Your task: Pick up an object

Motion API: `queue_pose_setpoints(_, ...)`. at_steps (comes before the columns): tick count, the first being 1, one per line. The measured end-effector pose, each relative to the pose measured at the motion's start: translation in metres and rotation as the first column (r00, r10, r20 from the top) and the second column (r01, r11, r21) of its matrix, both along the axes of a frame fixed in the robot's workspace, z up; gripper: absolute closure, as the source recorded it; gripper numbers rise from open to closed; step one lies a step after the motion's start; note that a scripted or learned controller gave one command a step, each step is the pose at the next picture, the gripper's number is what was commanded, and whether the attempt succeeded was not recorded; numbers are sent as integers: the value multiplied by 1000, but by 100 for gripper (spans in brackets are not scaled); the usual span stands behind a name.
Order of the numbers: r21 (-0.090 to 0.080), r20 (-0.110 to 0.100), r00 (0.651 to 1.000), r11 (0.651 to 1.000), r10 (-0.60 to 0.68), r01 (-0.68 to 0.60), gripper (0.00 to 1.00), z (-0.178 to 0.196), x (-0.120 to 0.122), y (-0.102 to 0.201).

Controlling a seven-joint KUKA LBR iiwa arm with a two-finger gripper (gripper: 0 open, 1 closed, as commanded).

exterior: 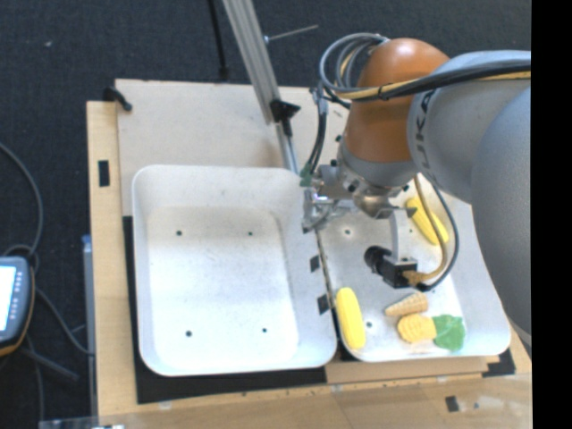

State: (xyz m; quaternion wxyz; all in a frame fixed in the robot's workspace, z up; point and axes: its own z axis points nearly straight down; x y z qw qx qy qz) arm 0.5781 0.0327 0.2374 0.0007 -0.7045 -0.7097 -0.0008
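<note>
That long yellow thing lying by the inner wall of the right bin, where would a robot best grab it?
Probably at the middle of the long yellow piece, coming straight down from above and closing across its narrow width. It lies flat, lengthwise beside the inner wall of the right bin, so room on that side looks tight.

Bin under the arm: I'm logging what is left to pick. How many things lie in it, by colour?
Yellow: 3 (long piece, corn cob, half-hidden piece beside the arm)
Orange-tan: 1 (wedge)
Green: 1 (leafy piece)
Total: 5
</note>
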Motion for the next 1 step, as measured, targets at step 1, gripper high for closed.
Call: queue_pose_setpoints(1,-1,0,1000,1000,0,0,100,-9,4,51)
